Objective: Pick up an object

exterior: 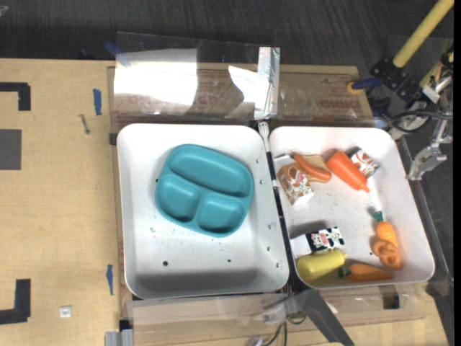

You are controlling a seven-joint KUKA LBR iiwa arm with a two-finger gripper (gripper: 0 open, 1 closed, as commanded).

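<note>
Objects for the pick all lie in the right bin point(407, 193), so I read that bin as the source. Nearest me, a yellow toy fruit point(320, 264) rests against the near wall. A slim carrot point(369, 271) lies just beside it along the same wall, and a small cow-print block point(326, 238) touches the fruit's far side. That corner is crowded and hemmed by the rim, so I judge it a poor place to close a gripper.

A little farther, an orange knobbly vegetable point(386, 241) sits by the right wall, apart from the rest. At the far end a printed packet point(295, 184), a hot dog point(311, 166), a fat orange carrot point(348, 170) and a red-and-white can point(364, 161) cluster together. The fat carrot lies aslant on top of the group, which I think makes it the easiest candidate.

The left bin point(137, 215) carries a teal divided plate point(204, 188), probably too wide for a grasp.

Off the right bin's far corner, above the tabletop edge, hangs a grey metal part I take for the gripper point(425, 161). I cannot tell whether it is released or clenched, and nothing is in it.
</note>
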